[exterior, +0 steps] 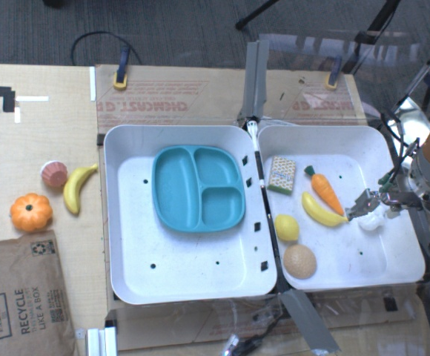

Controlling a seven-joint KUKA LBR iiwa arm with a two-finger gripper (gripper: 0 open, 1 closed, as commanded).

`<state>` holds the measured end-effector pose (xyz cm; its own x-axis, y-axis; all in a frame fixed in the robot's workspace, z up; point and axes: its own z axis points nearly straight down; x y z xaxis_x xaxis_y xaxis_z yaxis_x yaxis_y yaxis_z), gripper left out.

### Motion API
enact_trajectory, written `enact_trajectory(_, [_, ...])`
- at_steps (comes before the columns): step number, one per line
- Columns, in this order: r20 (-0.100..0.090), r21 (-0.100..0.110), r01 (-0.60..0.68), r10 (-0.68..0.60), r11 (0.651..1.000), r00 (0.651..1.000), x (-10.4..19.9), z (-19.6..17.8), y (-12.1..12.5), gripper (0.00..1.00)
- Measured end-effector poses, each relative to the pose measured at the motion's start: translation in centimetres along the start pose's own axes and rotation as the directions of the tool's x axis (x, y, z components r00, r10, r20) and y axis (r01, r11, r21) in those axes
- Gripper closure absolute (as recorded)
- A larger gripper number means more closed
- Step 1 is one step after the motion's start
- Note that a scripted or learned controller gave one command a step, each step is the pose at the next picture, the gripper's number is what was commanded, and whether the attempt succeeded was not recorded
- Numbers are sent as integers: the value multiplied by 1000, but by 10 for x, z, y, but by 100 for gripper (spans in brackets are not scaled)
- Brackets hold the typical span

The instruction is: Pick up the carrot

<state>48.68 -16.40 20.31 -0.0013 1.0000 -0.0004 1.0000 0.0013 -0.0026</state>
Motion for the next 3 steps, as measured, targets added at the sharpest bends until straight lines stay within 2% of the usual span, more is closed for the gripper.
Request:
enact_trajectory(1, [-1,-1,-48,48,999,999,20,111,54,0])
enact_trajectory(2, [-1,1,-52,52,999,999,19,103,54,100])
enact_trajectory(3, [-1,4,-328,328,945,945,66,113,27,100])
